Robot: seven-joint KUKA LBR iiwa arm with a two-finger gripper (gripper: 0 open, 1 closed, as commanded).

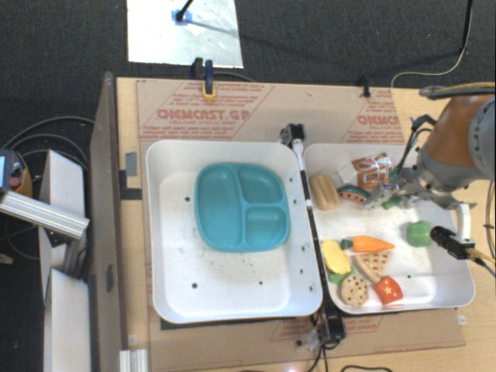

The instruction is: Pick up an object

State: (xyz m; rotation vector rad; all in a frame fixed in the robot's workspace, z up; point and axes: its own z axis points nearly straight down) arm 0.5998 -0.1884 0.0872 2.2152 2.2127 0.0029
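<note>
Two shallow white bins sit side by side on a cardboard-covered bench. The left bin [174, 285], centre-left of the frame, holds a teal divided plate [241, 207] lying flat. The right bin [453, 289], at lower right, holds a scatter of toy food. The grey and orange arm [463, 142] enters from the right edge, and its gripper [387, 196] is low over the upper middle of the right bin; whether it is spread or closed cannot be told from here, and nothing is visibly held. Near the tip lie a brown-and-white wrapped snack [370, 169], a watermelon slice [353, 195] and a bread roll [325, 191]. Lower in the bin are a carrot [370, 245], a corn cob [335, 256], a pizza slice [372, 266], a cookie [354, 290], a strawberry [389, 289] and a green round piece [418, 233]. A good pick probably means centring on one piece that stands apart, descending straight, closing fully before lifting, since crowded neighbours could deflect the grasp
</note>
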